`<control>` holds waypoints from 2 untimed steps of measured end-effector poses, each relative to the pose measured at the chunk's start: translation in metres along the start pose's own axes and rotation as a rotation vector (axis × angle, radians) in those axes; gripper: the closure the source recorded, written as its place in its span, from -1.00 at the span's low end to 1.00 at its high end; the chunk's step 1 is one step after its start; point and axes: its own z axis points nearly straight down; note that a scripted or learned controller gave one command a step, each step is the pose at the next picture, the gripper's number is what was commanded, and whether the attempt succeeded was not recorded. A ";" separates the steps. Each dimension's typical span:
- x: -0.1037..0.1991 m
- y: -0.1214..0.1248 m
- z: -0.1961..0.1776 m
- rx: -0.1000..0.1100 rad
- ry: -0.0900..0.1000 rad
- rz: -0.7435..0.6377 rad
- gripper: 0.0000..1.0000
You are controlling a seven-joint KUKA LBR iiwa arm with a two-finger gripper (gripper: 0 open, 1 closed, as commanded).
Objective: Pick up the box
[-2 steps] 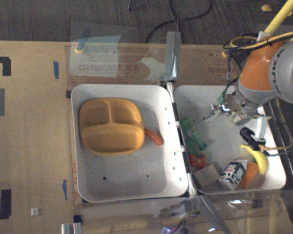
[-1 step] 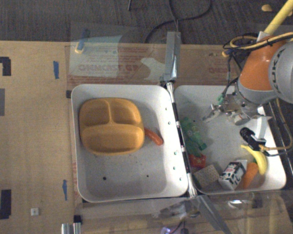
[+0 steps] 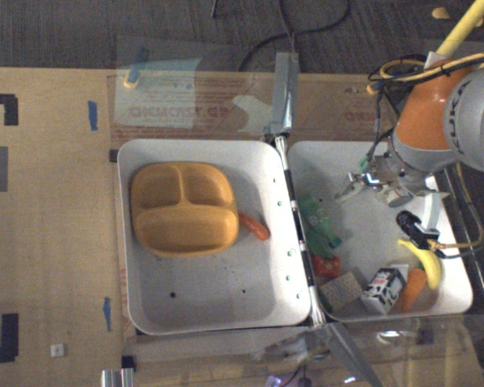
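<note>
Box: I saw the box (image 3: 385, 289), a small carton, lying at the near edge of the right bin (image 3: 363, 161), tilted.
Neighbours: a carrot (image 3: 412, 289) touched the box on its right, a banana (image 3: 425, 260) sat just beyond, a brown sponge (image 3: 344, 291) lay just left.
Pincer: the pincer (image 3: 373, 181) hovered well beyond the box, spread open, holding nothing.
Handling: I judged the box light, thin-walled, crushable (likely slick print).
Hold: across its narrow flat sides, gently.
</note>
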 end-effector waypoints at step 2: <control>0.000 0.000 0.000 0.000 0.000 0.000 -1.00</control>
